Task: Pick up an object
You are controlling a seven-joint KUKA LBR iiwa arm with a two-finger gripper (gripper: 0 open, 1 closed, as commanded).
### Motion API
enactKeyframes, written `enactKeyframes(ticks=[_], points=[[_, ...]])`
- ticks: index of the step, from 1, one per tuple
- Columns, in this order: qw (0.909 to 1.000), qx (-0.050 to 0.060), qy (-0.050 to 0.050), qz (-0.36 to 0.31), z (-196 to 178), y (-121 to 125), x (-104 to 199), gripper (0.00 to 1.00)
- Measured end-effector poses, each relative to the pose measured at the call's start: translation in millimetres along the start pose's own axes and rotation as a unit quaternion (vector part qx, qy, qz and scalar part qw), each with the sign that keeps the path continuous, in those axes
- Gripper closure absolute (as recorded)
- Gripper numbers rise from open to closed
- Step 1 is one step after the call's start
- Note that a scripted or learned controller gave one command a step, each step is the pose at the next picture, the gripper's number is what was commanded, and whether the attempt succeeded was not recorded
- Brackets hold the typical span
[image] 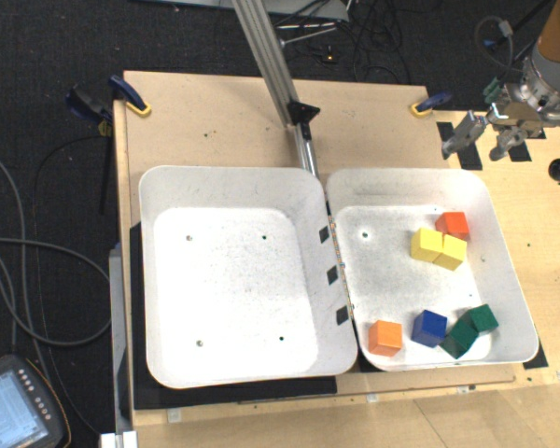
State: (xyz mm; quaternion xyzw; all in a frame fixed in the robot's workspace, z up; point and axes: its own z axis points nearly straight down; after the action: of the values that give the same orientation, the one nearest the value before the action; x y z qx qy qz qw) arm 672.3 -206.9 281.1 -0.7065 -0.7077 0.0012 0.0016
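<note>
At two o'clock above bench [215, 119]: gripper [490, 136] spread wide, holding nothing | blocks in right bin [392, 194]: yellow block [439, 247] centre, blue block [429, 328] six o'clock

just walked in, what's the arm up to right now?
Nothing is picked yet. The gripper hangs open above the bench, beyond the far right corner of the right bin, holding nothing. All the blocks lie in that bin: an orange-red block touching two yellow blocks near the far side, and an orange block, a blue block and two green blocks along the near edge.
</note>
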Motion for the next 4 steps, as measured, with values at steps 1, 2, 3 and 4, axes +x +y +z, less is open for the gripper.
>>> enactKeyframes(ticks=[1,2,3,4], points=[[1.0,-0.002,-0.001,-0.001,-3,1,0,0.0],[1.0,0.001,0.0,0.001,58,-6,0,0.0],[1.0,0.0,0.0,-0.001,120,-1,5,0.0],[1.0,0.0,0.0,0.0,164,-1,1,0.0]])
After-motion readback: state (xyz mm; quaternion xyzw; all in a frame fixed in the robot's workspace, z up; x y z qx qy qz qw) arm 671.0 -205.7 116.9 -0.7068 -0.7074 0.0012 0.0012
